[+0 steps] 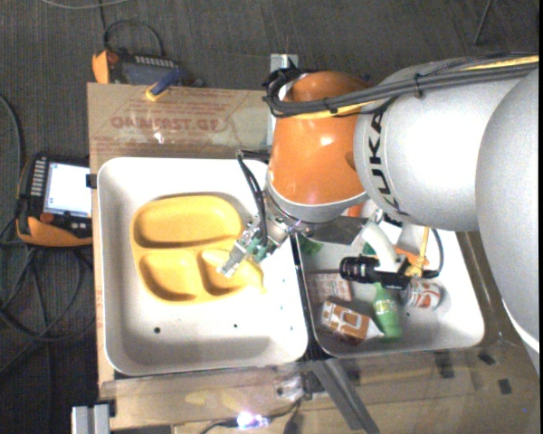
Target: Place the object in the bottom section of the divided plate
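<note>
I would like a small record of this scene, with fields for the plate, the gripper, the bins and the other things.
plate: yellow divided plate, lying in the left bin
gripper: gripper over the plate's right edge; nothing seen between its fingers
right bin: right bin holds a green bottle, a brown packet and a can
arm: reaches in from the right

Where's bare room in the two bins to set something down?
Left bin: bare floor between the yellow divided plate and the bin's near wall. The gripper hangs over the plate's right edge. Right bin: crowded with the green bottle, brown packet and other items.
</note>
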Robot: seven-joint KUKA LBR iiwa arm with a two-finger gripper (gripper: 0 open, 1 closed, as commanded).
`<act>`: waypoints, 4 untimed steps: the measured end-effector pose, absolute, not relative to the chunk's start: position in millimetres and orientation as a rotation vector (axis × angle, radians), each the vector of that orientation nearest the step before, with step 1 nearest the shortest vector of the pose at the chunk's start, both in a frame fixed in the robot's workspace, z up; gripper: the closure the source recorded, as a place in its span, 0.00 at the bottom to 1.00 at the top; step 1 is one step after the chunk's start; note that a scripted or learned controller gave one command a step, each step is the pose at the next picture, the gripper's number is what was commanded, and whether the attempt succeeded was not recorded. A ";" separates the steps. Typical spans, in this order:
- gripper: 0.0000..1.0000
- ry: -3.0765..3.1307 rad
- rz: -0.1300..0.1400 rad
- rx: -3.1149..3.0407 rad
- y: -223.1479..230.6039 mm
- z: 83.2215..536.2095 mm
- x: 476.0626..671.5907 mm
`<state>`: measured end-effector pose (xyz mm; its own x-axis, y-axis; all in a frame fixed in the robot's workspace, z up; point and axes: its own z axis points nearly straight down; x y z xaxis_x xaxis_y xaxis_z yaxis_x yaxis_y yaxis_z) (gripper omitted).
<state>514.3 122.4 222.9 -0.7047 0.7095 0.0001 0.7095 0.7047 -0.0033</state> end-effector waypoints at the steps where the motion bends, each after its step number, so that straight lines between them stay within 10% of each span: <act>1: 1.00 -2.962 0.005 -1.049 125.6 197.2 592.4; 3: 1.00 -2.974 0.001 -1.010 138.1 280.0 541.6; 4: 1.00 -2.987 0.001 -0.975 132.2 305.8 548.1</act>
